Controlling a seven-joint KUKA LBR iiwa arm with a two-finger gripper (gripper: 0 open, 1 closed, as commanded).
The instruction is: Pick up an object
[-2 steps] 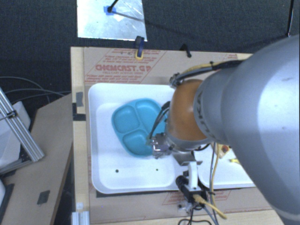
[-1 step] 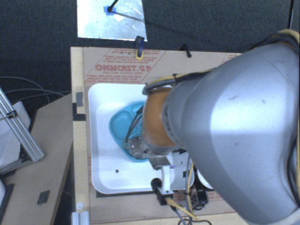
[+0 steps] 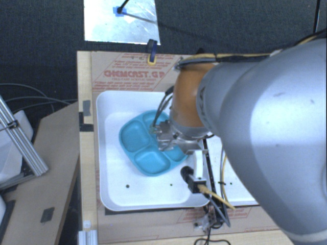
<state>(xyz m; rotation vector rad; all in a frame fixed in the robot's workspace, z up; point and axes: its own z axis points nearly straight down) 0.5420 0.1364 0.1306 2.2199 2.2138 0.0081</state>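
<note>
Here, the gripper (image 3: 164,137) is hovering over the right side of a blue divided tray (image 3: 148,142) (lying in the left bin (image 3: 110,137)), which is stretching away leftward beneath it.

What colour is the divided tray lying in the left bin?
Light blue. The divided tray shows clearly in the camera view, lying in the white left bin.

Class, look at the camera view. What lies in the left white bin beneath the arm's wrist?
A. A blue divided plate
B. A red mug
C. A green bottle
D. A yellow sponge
A. A blue divided plate, with several shallow compartments, lies in the left white bin, its right edge hidden under the arm's wrist.
</note>
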